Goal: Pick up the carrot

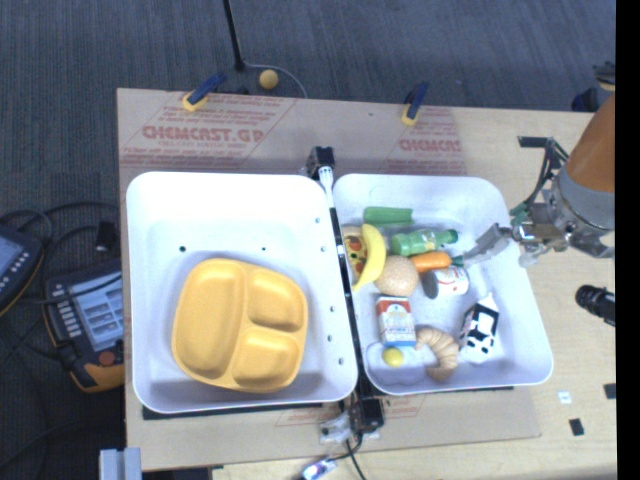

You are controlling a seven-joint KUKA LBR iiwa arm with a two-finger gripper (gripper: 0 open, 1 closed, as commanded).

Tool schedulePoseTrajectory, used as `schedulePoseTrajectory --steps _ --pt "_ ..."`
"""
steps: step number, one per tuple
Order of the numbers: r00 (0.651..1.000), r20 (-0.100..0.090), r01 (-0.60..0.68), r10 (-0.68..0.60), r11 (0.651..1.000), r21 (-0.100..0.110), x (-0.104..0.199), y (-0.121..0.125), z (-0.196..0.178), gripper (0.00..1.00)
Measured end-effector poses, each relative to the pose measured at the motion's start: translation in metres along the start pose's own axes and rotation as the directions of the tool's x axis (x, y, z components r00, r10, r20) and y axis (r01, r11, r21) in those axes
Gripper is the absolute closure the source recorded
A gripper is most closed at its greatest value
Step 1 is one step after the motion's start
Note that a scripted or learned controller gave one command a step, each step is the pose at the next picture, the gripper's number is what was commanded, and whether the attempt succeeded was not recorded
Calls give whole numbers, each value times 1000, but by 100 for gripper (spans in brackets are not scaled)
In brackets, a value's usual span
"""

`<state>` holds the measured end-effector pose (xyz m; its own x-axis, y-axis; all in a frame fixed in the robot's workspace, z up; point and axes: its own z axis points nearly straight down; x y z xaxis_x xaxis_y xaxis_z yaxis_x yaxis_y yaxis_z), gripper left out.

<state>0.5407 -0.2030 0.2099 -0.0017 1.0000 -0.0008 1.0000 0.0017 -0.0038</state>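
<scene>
Carrot [431, 261] lies in the right bin [520, 363], mid-bin, orange, pointing roughly left-right, touching a green bottle [423, 239] above and a bread roll [397, 276] at its left end. Claw [487, 240] sits just right of it, over the bin's right side, nothing between its fingers; whether they are apart or together I cannot tell at this slant. Judged best approach: come down across the carrot's narrow width, fingers clear of bottle and the round white item [448, 282] below, then close and lift straight.
</scene>
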Motion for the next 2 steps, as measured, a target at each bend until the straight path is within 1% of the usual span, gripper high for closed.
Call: schedulePoseTrajectory --steps 1,2 --pt "952 9 305 -305 952 -17 31 78 120 0" --pt "830 14 558 -557 830 -10 -5 36 119 0"
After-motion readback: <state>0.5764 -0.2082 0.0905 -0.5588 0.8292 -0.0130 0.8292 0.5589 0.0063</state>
